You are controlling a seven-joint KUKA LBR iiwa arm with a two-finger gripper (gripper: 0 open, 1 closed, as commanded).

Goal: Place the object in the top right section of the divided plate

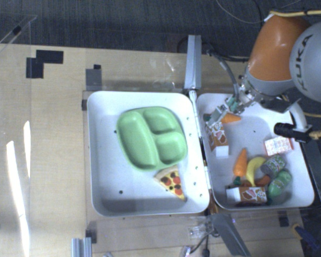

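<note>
We read this as the picking step, with nothing yet carried toward the plate (151, 137). The gripper (236, 104) sits at the upper left of the right bin (305, 197), just beside an orange piece (231, 119) that lies at about six o'clock from it; we cannot tell whether it is open or closed, nor whether it has any hold on that piece. The task names no particular object, so we take it to be whatever gets lifted from the right bin: besides the orange piece there is a small carton (218, 135), a carrot (240, 163), a banana (253, 169), a white packet (279, 145) and a cluster of toys at the bin's five o'clock corner.

The green plate lies in the left bin (104, 197), at about nine o'clock from the gripper, with a pizza slice (171, 181) just beside its lower edge. Its top right section (161, 120) looks bare.

As we judge it, the next move calls for a secure grasp, a lift over the wall between the bins, then travel toward nine o'clock and a release over that small upper section, not the one below it.
</note>
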